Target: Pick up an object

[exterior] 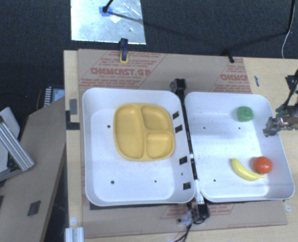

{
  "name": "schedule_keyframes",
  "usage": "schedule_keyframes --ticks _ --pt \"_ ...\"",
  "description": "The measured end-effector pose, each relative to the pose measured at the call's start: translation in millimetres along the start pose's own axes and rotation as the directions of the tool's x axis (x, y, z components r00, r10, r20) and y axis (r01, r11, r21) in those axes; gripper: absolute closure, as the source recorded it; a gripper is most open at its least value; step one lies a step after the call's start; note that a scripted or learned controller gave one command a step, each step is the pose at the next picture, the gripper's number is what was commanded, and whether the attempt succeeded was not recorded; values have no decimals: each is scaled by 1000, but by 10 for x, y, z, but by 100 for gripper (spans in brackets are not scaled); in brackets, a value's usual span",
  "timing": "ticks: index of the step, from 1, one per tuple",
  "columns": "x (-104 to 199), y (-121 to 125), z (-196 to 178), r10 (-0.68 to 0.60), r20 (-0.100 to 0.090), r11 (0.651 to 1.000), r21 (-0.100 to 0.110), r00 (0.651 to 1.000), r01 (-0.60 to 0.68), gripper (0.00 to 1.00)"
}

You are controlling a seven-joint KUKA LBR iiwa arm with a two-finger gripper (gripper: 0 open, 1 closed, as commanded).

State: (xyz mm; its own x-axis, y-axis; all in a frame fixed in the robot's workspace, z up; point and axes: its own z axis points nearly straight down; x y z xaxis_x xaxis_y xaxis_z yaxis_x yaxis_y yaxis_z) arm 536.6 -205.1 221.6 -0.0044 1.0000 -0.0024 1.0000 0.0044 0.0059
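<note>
The right white bin [214,150] holds three toy foods: a green round piece [245,114] at its far right corner, a yellow banana [245,170] near its front right, and a red tomato [262,164] touching the banana's right end. My gripper [273,127] hangs at the bin's right rim, between the green piece and the tomato, apart from both. Nothing shows between its fingers. The arm enters from the right edge of the view.
The left white bin [101,175] carries a yellow divided plate [143,131]. A black hinge strip [185,145] runs between the bins. Cardboard sheets lie under the bins, and a shiny metal plate [107,13] lies on the dark floor behind.
</note>
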Motion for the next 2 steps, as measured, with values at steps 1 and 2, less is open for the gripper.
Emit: schedule_keyframes --ticks 1,2 --pt "509 71 -51 -5 -3 1000 3 1000 5 100" --pt "1130 58 -102 -6 -4 1000 4 1000 6 100"
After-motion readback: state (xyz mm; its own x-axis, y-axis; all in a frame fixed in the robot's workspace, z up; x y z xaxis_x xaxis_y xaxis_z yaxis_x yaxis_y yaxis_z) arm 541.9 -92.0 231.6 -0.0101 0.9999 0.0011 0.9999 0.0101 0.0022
